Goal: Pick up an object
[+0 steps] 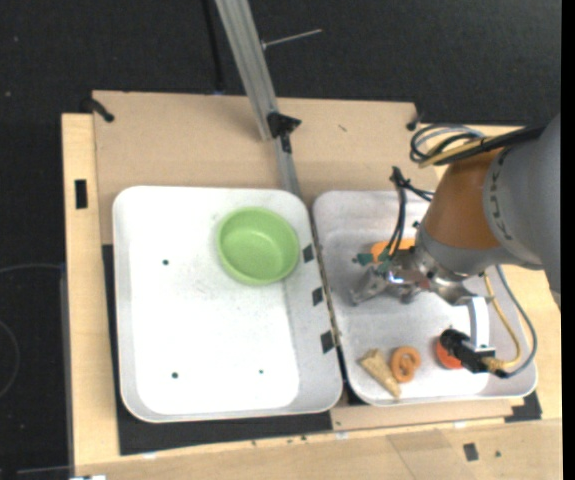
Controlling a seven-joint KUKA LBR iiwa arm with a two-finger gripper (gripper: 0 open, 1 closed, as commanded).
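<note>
Left bin: I see a green bowl near its top right | Right bin: my claw hangs low, mid-approach; I cannot tell its spread, nothing visibly held | Candidates: tan wedge, orange ring near the front rim | Next: I judge descend and close | Worktop: tan board, dark floor around.

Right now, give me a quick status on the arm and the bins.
Gripper low in right bin, nothing seen in it. Orange ring and tan wedge at near edge. Green bowl in left bin.
</note>
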